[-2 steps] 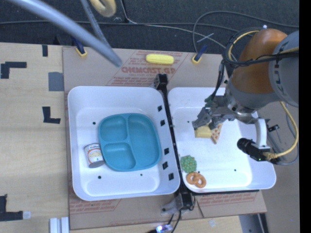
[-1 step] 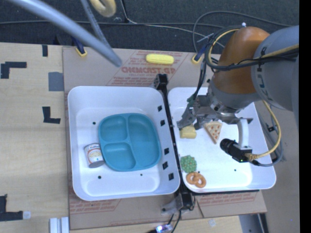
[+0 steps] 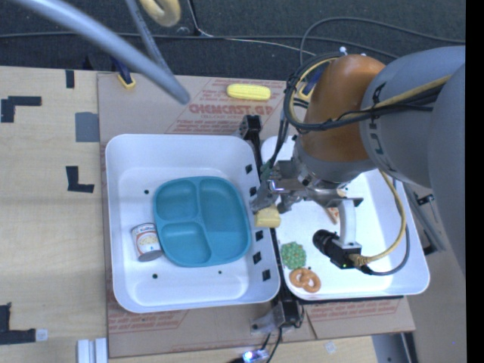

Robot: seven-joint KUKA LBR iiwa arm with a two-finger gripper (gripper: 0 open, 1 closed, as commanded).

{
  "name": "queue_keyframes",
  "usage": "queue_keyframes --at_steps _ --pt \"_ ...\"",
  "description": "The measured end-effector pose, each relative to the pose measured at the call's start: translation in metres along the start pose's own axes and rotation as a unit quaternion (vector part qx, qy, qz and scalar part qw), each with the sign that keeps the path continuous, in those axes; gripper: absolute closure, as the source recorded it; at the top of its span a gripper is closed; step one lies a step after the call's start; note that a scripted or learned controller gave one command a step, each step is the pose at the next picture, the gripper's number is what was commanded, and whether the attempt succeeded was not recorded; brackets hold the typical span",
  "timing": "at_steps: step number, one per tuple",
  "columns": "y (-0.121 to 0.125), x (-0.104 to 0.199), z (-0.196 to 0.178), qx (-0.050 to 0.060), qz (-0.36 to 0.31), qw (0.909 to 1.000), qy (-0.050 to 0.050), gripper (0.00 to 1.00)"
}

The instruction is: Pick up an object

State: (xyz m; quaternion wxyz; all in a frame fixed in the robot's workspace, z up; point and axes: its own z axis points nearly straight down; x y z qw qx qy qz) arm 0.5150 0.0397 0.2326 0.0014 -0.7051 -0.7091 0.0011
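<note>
Task judged at an early stage: nothing is seen lifted clear of either bin, so the grasp and the raise are both left to be done. The grey arm's two-finger tool (image 3: 269,195) is placed low over the strip where the two bins meet, at the left edge of the right bin. Whether the tool is spread or pressed together cannot be told, as the wrist blocks the sight of it. A small pale yellow block (image 3: 267,218) is found just under the tool, at the right bin's left edge; it is taken to be the likely target, though whether it is touched or gripped cannot be told. In the shallow white left bin (image 3: 121,146) a teal three-compartment plastic plate (image 3: 203,219) is laid flat, its compartments bare, and a small tin can with a printed label (image 3: 147,242) is set on its side just beside the plate's left rim. In the shallow white right bin (image 3: 393,278) a green knobbly cluster (image 3: 293,255) and a brown pretzel-shaped piece (image 3: 305,280) are noted near the front left corner, close together, with a small orange-brown scrap (image 3: 331,215) further back. Both bins are borne on a cardboard sheet on the wooden worktop (image 3: 45,203).
</note>
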Motion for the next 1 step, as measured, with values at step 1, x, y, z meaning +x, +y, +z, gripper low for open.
queue_keyframes --at_steps 1 --pt "-0.0080 0.0560 0.0137 0.000 0.000 1.0000 0.000 1.00"
